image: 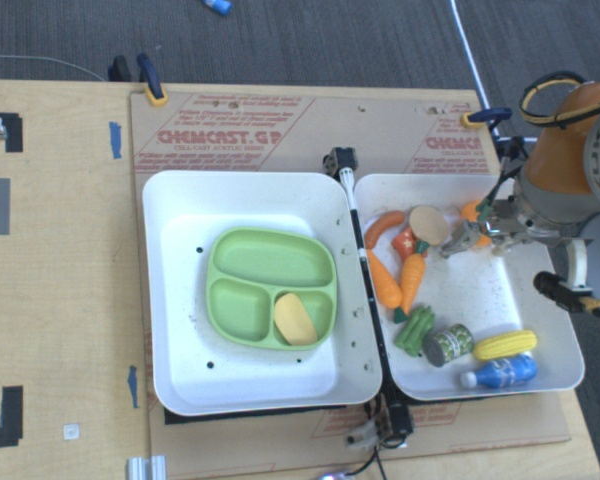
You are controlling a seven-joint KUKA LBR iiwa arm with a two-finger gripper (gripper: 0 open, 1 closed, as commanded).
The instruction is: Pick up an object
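My arm reaches in from the right, orange band above the grey wrist. My gripper hangs low at its end, pointing left, tilted slightly downward.

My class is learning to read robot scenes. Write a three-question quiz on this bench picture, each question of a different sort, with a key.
1. True or false: the yellow potato-like piece lies in the green divided plate.
2. Which bin holds the corn cob? A. left white bin B. right white bin
3. Fill in: the blue bottle lies beside the ____.

Key
1. True; it sits in the plate's lower right compartment.
2. B.
3. Corn cob, near that bin's front edge. The gripper is over the same bin's back part, close to the carrots.
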